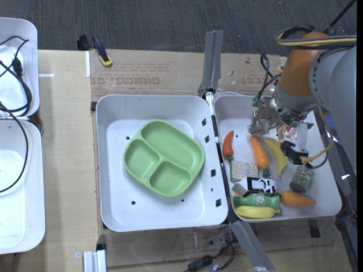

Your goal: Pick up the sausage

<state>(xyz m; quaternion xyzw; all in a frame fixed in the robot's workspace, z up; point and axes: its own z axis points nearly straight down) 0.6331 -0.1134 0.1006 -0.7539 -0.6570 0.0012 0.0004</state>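
Green divided plate [164, 158] in left bin [108, 169], arm [317, 67] over right bin [328, 177]

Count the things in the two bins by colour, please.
Green: 3, the plate, the can, the toy
Orange or red: 3
Yellow: 2
Other: 2
Total: 10

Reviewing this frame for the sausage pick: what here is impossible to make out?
- gripper: in the camera view, whether it holds anything is hidden by the arm's wrist above it and the clutter.
- sausage: the orange piece in the right bin may be it; similar orange items make this uncertain.
- small can: label too small to read.
- arm: cut off by the right edge.
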